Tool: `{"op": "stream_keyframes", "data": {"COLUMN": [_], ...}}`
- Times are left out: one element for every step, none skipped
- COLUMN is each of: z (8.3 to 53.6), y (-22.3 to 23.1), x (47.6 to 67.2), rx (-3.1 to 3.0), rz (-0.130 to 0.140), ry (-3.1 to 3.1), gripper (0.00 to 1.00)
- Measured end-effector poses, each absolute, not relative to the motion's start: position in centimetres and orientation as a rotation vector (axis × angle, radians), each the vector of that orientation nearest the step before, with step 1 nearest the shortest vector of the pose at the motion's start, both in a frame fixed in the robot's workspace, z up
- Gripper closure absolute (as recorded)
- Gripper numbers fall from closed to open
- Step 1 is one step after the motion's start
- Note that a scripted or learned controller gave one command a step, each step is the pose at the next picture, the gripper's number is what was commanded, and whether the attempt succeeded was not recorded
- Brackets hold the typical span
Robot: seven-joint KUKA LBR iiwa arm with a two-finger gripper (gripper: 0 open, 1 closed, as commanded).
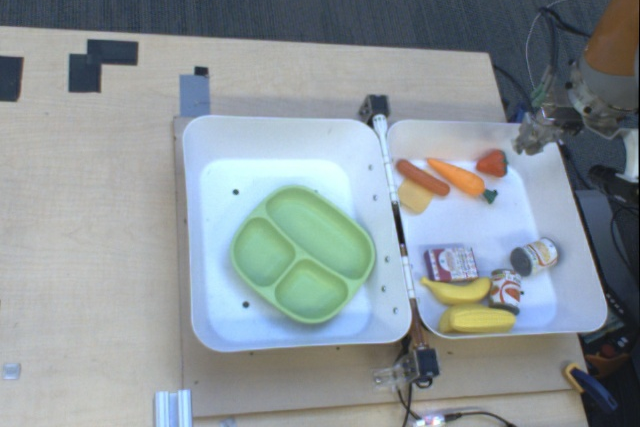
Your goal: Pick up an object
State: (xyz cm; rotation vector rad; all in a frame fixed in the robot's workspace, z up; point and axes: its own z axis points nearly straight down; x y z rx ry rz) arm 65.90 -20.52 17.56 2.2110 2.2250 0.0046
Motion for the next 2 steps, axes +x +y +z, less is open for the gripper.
{"op": "stream_keyframes", "data": {"z": [18.25, 18.24], "y": [-20.52, -20.53], "x": [67.01, 67.0], "rx": [2.209, 2.21], "rz": [0.005, 0.004], "ry": [2.225, 2.225], "gripper": [1.0, 0.0]}}
